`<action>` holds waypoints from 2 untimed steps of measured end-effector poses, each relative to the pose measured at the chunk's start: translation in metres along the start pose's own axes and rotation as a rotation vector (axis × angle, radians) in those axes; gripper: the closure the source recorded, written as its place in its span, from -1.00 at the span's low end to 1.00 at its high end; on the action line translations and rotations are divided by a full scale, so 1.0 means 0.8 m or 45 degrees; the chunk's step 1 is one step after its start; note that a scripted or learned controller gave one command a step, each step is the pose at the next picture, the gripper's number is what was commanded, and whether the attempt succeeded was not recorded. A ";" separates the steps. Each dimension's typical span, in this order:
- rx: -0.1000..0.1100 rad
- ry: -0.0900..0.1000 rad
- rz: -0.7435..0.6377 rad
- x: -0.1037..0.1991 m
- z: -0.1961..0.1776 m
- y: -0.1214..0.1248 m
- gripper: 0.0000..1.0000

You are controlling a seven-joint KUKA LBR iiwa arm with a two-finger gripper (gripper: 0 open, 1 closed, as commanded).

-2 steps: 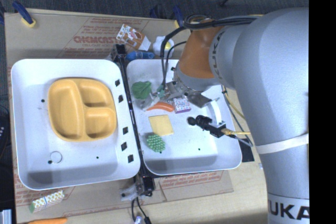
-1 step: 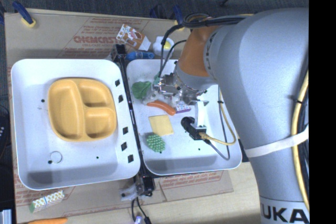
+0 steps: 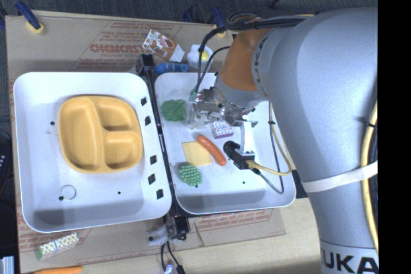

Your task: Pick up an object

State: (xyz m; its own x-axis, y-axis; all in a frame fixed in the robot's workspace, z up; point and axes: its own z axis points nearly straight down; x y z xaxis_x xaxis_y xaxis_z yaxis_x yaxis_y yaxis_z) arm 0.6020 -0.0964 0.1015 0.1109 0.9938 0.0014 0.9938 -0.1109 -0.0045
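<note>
Gripper (image 3: 204,106) is down inside the right bin (image 3: 257,199), near its upper-left area, hanging below the orange-banded wrist. Can't tell from this slant whether the pincer is spread or pressed together (the metal hardware blurs into the bin floor), and nothing visibly sits between its tips, so I'd call it empty-handed for now. Closest candidate is the green leafy piece (image 3: 173,110), lying just beside the gripper on its left, toward the divider between the bins; it's roughly round, no real long axis, so wrist yaw hardly matters there. Next nearest is the small purple-and-white packet (image 3: 223,130), just below and right of the gripper, partly under the wrist. The orange carrot-like stick (image 3: 212,149) lies further down, long axis running diagonally from upper left to lower right, touching or overlapping the yellow wedge (image 3: 196,154); a grasp there should close across that diagonal. Green knobbly piece (image 3: 190,174) is lowest, near the front wall, well apart from the gripper. The left bin (image 3: 32,138) holds a yellow divided tray (image 3: 99,131), far off. My read: shortest move is a small shift left onto the green leafy piece.
</note>
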 end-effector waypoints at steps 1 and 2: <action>0.001 0.000 -0.001 0.000 0.000 0.000 -1.00; 0.002 -0.001 0.094 -0.028 0.014 -0.090 -1.00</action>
State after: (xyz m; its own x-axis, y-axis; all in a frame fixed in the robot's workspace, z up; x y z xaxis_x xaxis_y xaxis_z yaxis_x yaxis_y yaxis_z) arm 0.5277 -0.1104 0.0910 0.1842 0.9829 0.0001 0.9829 -0.1842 -0.0059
